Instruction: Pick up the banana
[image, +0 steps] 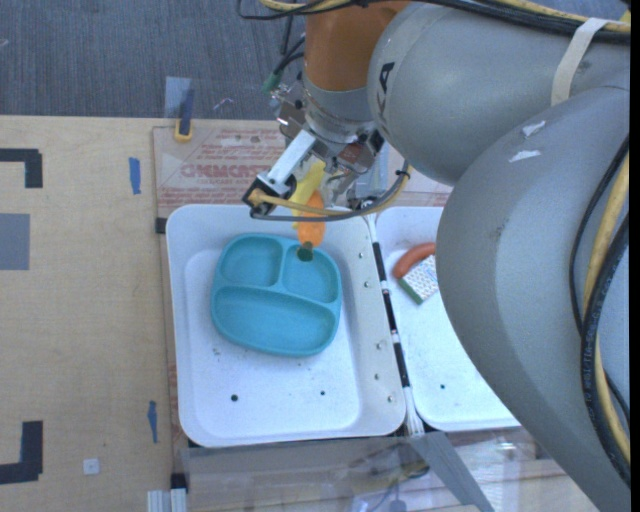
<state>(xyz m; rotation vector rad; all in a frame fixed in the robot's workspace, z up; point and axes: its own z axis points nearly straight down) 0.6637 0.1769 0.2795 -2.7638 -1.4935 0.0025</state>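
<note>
A: While the arm (470, 110) reaches in from the right of the camera view, where's the gripper?
B: The gripper (322, 195) hangs over the far rim of the left bin (270, 405), close to the divide with the right bin (450, 385). Cannot tell if it's open or closed. Wrist hardware crowds it.
A: Banana?
B: A yellow slanted strip right at the gripper reads as the banana (310, 180), up off the bin floor. Cannot tell whether it's actually gripped.
A: Anything under it?
B: An orange piece (310, 230) with a green tip, just below the banana. The tip is over the upper right compartment of the blue divided plate (270, 310). Cannot tell if it touches the plate.
A: Plate position?
B: Flat in the left bin, in the far half, turned a bit askew.
A: Right bin?
B: A red-orange sausage-shaped thing (413, 258) near the far left corner. A white block with a green edge (422, 283) is right against it on the near side.
A: Bench?
B: The pale wood bench (80, 300) has a blue tape strip (135, 175) and black marks left of the bins.
</note>
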